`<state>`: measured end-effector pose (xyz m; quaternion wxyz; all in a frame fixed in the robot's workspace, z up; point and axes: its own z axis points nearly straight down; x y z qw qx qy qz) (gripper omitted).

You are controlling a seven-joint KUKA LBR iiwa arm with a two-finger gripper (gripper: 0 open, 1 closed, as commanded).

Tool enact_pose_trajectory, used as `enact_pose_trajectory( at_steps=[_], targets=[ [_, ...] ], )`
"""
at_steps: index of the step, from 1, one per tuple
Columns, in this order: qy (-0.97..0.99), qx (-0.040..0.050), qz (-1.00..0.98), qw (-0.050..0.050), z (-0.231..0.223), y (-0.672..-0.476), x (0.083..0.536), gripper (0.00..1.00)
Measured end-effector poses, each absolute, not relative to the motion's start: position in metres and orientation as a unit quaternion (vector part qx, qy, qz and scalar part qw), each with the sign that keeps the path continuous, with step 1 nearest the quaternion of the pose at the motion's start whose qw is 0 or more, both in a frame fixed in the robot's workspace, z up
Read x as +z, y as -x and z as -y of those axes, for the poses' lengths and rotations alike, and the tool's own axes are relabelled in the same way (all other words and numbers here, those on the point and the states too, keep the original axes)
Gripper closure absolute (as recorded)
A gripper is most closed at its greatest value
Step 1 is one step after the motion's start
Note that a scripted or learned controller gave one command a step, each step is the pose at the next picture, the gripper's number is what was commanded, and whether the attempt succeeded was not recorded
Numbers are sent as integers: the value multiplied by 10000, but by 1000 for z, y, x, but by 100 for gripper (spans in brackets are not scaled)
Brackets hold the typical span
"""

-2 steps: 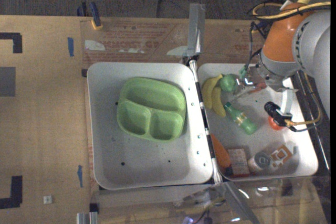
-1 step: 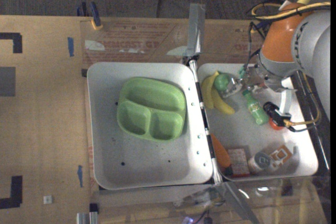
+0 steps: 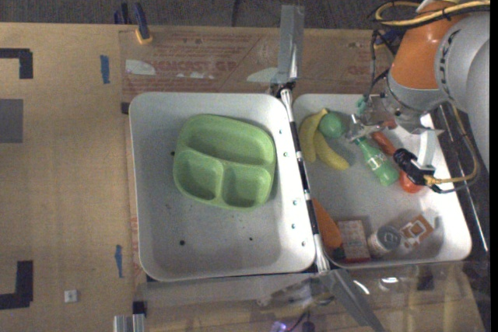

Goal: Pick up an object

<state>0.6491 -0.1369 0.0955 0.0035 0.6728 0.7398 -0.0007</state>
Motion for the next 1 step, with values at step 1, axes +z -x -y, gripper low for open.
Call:
enact_pose_trajectory(
  at_steps=[1],
  targets=[
    [-6443,-13,-7648,-9,91,-667,223,100]
  ],
)
